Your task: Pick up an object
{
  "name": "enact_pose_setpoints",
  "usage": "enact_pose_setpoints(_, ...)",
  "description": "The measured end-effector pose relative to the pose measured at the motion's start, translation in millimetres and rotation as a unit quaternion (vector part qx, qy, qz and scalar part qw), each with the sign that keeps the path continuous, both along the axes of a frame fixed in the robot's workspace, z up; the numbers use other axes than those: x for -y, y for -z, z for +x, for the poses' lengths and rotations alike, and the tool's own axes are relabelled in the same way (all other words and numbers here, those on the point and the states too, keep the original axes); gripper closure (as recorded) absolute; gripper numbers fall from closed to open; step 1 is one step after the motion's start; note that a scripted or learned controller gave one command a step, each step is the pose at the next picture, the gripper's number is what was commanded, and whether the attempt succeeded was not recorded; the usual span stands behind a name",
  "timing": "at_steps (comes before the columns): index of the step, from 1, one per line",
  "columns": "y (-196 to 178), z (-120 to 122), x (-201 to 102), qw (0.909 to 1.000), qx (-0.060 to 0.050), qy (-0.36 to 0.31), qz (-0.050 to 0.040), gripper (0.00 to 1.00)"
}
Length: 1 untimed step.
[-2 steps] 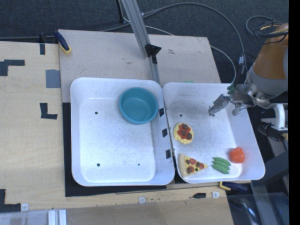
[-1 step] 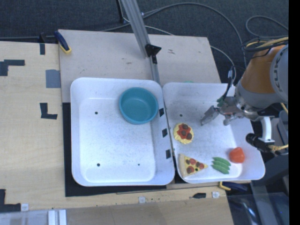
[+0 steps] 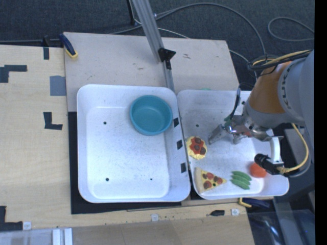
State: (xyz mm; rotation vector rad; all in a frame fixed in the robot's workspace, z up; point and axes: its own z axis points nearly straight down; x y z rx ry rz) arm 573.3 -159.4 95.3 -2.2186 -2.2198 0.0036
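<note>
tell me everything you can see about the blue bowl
The blue bowl is a round, teal-blue dish with a smooth, plastic-looking surface and a slightly lighter rim. It sits upright, open side up, with nothing visible inside. It rests on the floor of the left bin, near that bin's far right corner, close to the divide between the two bins. Nothing touches it apart from the bin floor; the gripper is off over the right bin.

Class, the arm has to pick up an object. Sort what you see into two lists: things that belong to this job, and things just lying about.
Belongs to the job:
- pincer
- round pizza toy
- pizza slice toy
- green pea pod
- red-orange toy
- right bin

Just lying about:
- blue bowl
- left bin
- blue-and-yellow clamp
</note>
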Motion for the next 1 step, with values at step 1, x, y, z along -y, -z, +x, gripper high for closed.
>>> enact_pose_setpoints(1,5.6,0.4,0.0,1.0000,0.002,0.000,-0.0007,0.00)
